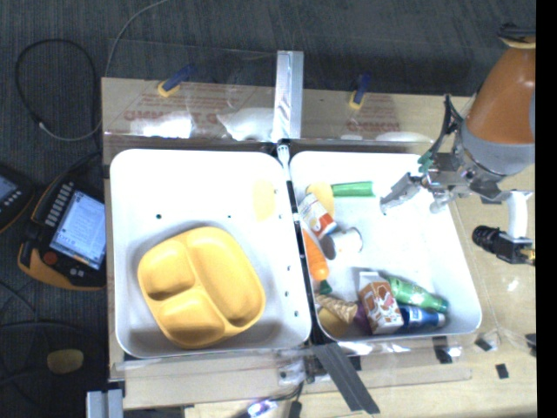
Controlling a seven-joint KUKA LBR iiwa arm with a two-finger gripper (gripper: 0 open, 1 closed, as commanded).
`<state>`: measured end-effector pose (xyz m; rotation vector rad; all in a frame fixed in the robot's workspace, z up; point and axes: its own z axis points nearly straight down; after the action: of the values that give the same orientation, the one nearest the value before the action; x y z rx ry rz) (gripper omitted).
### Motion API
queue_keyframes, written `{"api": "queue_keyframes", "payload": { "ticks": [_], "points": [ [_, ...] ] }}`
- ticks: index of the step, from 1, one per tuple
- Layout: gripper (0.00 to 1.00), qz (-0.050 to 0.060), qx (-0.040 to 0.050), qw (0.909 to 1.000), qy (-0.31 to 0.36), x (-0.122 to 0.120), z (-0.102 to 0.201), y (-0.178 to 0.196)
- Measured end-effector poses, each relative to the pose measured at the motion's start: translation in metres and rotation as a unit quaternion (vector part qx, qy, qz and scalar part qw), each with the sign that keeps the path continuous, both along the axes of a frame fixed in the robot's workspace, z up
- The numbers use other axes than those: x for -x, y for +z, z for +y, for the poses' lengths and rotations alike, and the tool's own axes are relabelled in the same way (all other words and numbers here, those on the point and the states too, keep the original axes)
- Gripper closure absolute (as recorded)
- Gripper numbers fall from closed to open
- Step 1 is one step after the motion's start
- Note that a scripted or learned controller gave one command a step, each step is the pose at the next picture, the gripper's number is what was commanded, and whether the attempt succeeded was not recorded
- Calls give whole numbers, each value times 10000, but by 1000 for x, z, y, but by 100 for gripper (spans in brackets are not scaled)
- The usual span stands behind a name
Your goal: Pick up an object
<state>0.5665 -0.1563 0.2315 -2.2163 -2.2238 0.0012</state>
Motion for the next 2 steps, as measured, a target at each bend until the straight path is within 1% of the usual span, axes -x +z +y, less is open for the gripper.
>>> {"api": "queue_keyframes", "payload": {
  "ticks": [1,2],
  "points": [
    [0,0,-6,9942,1079,43,38,-99],
    [0,-91,24,9846,1747,77,33,-140]
  ]
}}
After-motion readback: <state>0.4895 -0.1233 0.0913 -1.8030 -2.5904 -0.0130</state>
